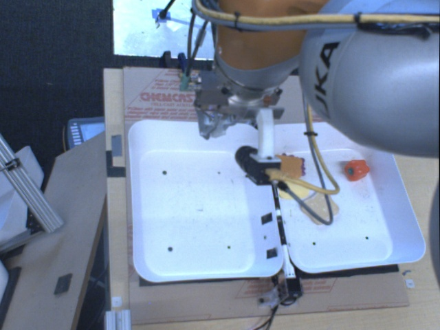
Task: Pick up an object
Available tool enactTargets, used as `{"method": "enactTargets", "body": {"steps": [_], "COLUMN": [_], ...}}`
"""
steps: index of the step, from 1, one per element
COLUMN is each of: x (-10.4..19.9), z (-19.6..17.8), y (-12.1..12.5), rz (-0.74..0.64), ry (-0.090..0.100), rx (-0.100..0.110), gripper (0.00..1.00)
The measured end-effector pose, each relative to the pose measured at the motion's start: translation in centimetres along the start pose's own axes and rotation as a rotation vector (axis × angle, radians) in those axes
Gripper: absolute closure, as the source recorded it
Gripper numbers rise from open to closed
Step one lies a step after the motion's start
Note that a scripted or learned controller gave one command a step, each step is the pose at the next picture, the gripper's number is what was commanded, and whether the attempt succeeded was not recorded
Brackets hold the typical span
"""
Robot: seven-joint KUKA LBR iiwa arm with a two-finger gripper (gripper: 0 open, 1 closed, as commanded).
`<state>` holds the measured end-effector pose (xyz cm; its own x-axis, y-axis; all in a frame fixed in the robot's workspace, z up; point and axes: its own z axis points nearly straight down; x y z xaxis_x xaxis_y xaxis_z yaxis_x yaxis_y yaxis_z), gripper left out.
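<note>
My gripper [214, 125] hangs under the orange wrist band, above the far edge of the left bin [172, 260], near the divide between the bins. The right bin [385, 246] holds a small orange-red object [356, 170] at its far right. A brown-orange piece [293, 165] lies near that bin's far left corner. In front of it is a flat pale yellow piece [311, 203] with the yellow cable running across it. All three objects lie to the right of the gripper, apart from it. I see nothing in the gripper.
The large grey arm body covers the upper right of the view and the back of the right bin. Both bins rest on a brown cardboard sheet [155, 98]. An aluminium rail [27, 191] lies off the bench at the left.
</note>
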<state>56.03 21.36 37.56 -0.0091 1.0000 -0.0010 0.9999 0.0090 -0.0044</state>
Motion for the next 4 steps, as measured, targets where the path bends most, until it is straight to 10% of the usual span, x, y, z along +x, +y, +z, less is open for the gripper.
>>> {"method": "enactTargets", "body": {"steps": [1,2,3,4], "x": [2.1,2.1,2.1,2.1], "z": [-16.4,-15.3,-16.5,-16.5], "y": [0.4,0.4,0.4,0.4], "rz": [0.002,0.004,-0.001,-0.003], "ry": [0.01,0.002,0.003,0.003], "rx": [-0.024,-0.006,-0.009,-0.008], "gripper": [1.0,0.0,1.0,0.0]}}
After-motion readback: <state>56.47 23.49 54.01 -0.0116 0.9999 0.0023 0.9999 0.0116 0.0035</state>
